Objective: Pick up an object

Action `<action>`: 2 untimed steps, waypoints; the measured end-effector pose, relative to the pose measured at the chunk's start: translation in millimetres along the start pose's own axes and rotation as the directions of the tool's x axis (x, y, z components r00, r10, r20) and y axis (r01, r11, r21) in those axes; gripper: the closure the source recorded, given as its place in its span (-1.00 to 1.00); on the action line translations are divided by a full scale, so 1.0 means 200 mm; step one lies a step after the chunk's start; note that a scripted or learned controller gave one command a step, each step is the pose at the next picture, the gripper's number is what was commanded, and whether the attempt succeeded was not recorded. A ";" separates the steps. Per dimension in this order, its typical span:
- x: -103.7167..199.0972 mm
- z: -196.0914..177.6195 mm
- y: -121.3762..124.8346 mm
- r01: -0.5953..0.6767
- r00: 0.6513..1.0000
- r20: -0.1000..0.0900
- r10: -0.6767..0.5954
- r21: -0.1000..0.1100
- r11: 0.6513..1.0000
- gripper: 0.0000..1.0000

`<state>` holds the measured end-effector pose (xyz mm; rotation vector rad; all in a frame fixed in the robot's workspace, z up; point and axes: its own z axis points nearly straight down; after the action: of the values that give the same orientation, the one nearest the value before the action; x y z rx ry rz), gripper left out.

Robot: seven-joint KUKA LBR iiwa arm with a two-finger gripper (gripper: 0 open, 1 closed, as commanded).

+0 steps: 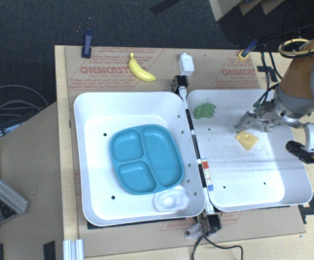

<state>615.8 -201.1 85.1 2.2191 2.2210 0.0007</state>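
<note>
In the right bin (287, 191) a pale yellow wedge (247, 140) lies near the middle. A small green leafy piece (204, 111) rests near that bin's back left corner. My gripper (257, 125) hangs low over the right bin, just behind the yellow wedge, and is open with nothing between its fingers. The left fingertip (240, 126) points down toward the wedge without gripping it. The grey arm with its orange band (300, 77) comes in from the right.
The left bin (86, 145) holds a blue divided plate (145, 158) and a small white piece (169, 201) at its front. On the bench behind the bins lie a yellow banana (141, 69) and a white block (186, 64). Cables run along the divider between the bins.
</note>
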 end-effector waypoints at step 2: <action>0.20 0.00 -0.20 -0.001 1.000 0.000 0.001 0.001 1.000 -1.00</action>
<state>575.6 -161.9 84.6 2.2208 2.2207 -0.0003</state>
